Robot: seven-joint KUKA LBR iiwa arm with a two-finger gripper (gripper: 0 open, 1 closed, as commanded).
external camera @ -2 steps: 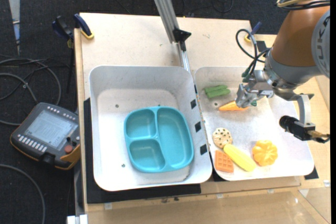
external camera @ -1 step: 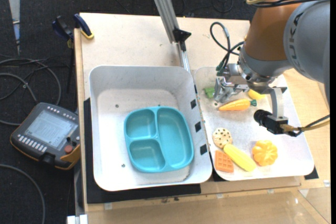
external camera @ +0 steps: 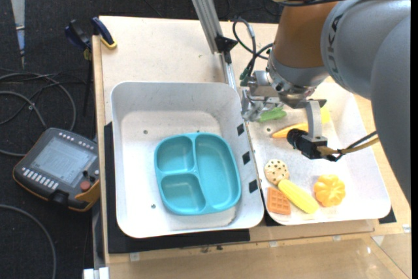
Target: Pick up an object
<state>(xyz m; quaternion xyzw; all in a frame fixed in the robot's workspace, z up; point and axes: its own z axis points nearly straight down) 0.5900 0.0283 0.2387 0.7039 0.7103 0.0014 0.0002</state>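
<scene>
At the far left of the frame, off the desk (external camera: 163, 52), a grey pendant (external camera: 57, 168) with a screen lies on the dark floor among cables. A blue and yellow clamp (external camera: 99, 32) sits at the desk's upper left corner. The left bin (external camera: 130, 108) holds a teal divided tray (external camera: 195, 173), lying flat near the bin's middle. A metal pole (external camera: 204, 0) slants from the top of the frame down to the edge where the two bins meet. In the right bin (external camera: 366, 166), toward its lower part, lie a spotted cookie (external camera: 276, 170), a waffle (external camera: 279, 201) just below it, a yellow corn cob (external camera: 298, 196) beside the waffle, and an orange pepper (external camera: 329, 190) to the right. Higher up, a green pod (external camera: 272, 115) and an orange carrot (external camera: 287, 132) lie just under the arm's wrist. The jaws (external camera: 261, 104) hang over the upper left of that bin, near the pod; I cannot tell whether they are open or closed.
</scene>
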